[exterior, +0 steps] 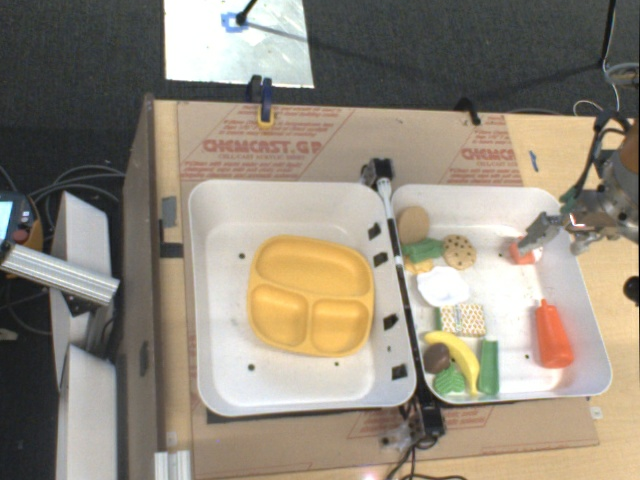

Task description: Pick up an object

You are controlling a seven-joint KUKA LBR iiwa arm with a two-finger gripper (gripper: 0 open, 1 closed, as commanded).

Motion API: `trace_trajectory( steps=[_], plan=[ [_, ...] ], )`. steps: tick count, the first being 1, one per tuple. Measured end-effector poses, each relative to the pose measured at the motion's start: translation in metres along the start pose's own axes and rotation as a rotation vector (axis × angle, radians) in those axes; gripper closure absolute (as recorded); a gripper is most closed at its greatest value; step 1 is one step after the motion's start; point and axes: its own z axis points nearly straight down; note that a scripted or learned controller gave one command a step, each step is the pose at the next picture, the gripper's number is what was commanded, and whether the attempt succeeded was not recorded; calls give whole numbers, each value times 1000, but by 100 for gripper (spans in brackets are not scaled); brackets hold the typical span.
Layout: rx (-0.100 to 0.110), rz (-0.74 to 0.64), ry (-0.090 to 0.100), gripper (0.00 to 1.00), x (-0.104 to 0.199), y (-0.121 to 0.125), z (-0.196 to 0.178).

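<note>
A small red object [522, 253] lies near the right bin's [590, 313] far right corner, just under the gripper [548, 230]; whether the tool is closed on it, I cannot tell; an orange bottle [552, 334] lies nearer; banana [452, 351], cookie [459, 251] sit leftward; a yellow divided plate [308, 295] fills the left bin [215, 268].

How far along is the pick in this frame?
Nothing looks picked yet: the orange bottle, banana, cookie and other items lie in the right bin. In hand: the gripper hangs over that bin's upper right, beside a small red piece. Left: closing on an object and lifting it.
</note>
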Motion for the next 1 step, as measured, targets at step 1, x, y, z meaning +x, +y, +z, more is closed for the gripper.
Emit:
trace_trajectory(
  steps=[1],
  plan=[
    [-2,1,0,0,-23,43,147]
  ],
)
